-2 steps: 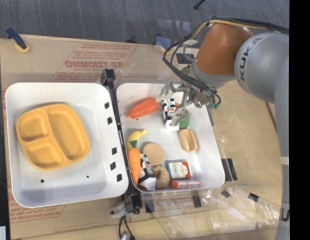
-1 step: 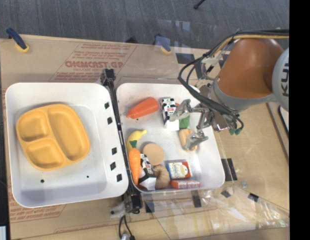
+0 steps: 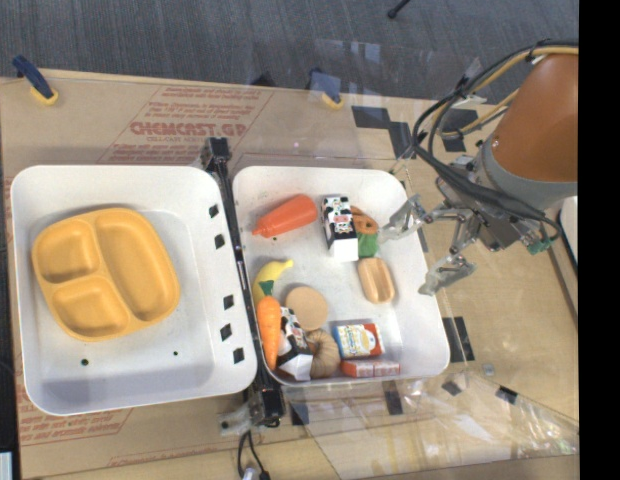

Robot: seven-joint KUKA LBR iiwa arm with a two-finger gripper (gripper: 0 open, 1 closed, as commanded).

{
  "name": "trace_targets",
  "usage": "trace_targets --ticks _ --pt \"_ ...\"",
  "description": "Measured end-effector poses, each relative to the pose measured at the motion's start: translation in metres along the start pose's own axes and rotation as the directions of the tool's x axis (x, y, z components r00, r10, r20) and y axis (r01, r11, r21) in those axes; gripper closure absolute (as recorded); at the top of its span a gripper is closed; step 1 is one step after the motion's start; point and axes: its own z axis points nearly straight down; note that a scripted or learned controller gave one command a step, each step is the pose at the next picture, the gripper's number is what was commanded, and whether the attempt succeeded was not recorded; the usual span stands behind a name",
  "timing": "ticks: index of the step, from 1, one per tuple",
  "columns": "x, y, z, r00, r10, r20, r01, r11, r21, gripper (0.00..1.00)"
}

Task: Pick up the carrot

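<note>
Claw (image 3: 427, 251) spread, nothing between fingers, hovering over right bin (image 3: 415, 318) right rim. Carrot (image 3: 269, 330) lies at that bin's left wall, lower part, long axis roughly along the wall, well left of claw. Banana (image 3: 271, 271) just above it, round cookie (image 3: 307, 303) beside. Yellow tray (image 3: 103, 271) in left bin (image 3: 30, 368).

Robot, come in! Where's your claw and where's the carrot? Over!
Claw open, at right bin's right rim, holding nothing. Carrot lying along left wall of right bin, untouched. Banana and cookie crowd it.
</note>
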Motion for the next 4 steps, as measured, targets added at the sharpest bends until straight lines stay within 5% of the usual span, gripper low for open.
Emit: trace_targets --ticks 1,2,3,4 --pt "-0.03 0.042 0.123 0.997 -0.079 -0.008 0.079 0.997 -0.016 0.0" --pt "-0.033 -0.045 0.207 0.996 -0.089 -0.003 0.089 0.996 -0.007 0.0" --pt "-0.037 -0.044 0.196 0.996 -0.093 0.002 0.093 0.996 -0.005 1.0" --pt "-0.126 0.003 0.068 0.958 -0.288 0.008 0.288 0.958 0.003 1.0"
